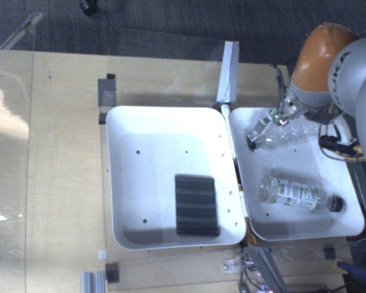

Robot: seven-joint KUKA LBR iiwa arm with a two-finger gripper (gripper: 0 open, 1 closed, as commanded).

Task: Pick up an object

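At the near edge of the bench (55, 182), bits of metal hardware and dark brackets sit just below the two bins. Beyond them, the left bin (125, 163) holds a dark ribbed block (196, 204), lying flat toward its near right corner, close to the wall it shares with its neighbour.

In the right bin (354, 224), nearer the front, a clear plastic bottle (297, 195) lies on its side, its label band around the middle and its dark cap pointing right, toward the arm's side of the bench. Nothing touches it.

Farther back in the same bin, a second clear bottle (274, 134) lies tilted, its dark cap end pointing left and slightly toward the front, near the dividing wall. The gripper (280, 116) is down at this bottle's far right end, right against it or just above it; the transparent plastic and the glare make it impossible to judge whether the bottle sits between the fingers, and I cannot tell how far they are parted or whether they have hold of anything. The labelled bottle lies apart from the gripper, nearer the front.

Behind the gripper rises the arm (360, 72), grey with its orange band (320, 54), entering from the right. A grey metal post (227, 72) stands at the far end of the wall between the bins, and dark floor lies beyond the bench.
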